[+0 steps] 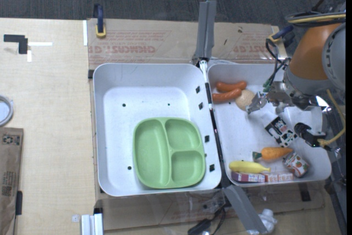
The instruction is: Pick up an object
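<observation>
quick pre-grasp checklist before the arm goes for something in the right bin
1. Targets present in the right bin: two sausages, a carrot, a banana, a small carton: ok.
2. Gripper over the right bin, near the pale round object: ok.
3. Gripper free of any object: cannot tell, the view is too coarse there.
4. Chosen target stands apart from its neighbours: not ok; the round object touches the sausages, and the banana lies against a flat box.
5. Green divided plate in the left bin, out of the arm's path: ok.
</observation>
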Available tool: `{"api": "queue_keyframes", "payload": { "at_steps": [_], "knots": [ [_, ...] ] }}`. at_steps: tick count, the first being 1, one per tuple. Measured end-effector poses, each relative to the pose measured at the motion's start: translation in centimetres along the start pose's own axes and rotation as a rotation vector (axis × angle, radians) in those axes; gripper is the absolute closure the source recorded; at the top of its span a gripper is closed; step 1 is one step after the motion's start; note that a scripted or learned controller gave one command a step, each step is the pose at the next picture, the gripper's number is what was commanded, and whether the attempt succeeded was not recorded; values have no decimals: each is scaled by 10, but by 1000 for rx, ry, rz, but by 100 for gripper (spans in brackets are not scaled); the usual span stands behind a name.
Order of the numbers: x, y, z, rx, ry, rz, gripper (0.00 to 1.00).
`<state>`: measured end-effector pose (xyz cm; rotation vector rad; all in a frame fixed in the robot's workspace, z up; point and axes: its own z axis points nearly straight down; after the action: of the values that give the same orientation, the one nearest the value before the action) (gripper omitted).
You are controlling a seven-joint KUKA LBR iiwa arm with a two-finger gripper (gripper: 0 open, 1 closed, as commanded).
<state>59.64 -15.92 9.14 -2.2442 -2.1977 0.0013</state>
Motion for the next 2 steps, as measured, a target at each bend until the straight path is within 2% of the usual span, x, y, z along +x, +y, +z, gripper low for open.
{"api": "queue_keyframes", "payload": {
  "at_steps": [1, 2],
  "knots": [
    [-49, -65, 0, 4, 9, 117, 0],
    [-53, -64, -11, -3, 1, 123, 100]
  ]
}}
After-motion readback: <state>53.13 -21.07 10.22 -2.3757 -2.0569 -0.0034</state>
